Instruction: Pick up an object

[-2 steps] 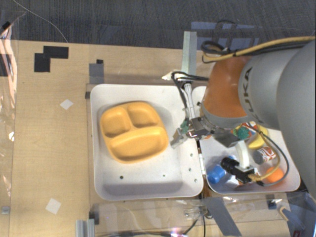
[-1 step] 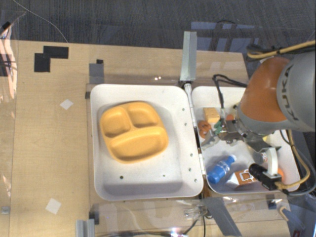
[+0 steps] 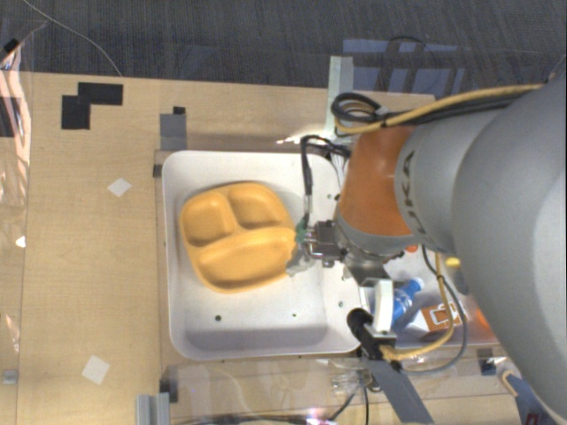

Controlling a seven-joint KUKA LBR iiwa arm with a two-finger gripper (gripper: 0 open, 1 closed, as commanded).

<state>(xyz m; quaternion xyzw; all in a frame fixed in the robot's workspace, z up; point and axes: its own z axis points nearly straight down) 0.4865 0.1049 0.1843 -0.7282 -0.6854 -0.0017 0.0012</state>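
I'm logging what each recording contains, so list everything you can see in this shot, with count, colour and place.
tray: one, yellow, with compartments, in the left bin, toward its right side.
bins: two, white, side by side on the bench; the right one is mostly covered by the arm.
bottle: one, blue, partly hidden, in the right bin under the arm.
orange item: one, partly hidden, right bin beside the bottle; what it is cannot be told.
bench: one, tan, carrying black marks at upper left and small white squares.
cables: black loop and yellow hose, along the arm.
arm: one, grey with orange band, reaching in from the right.
gripper: one, at the tray's right edge; finger state unclear.
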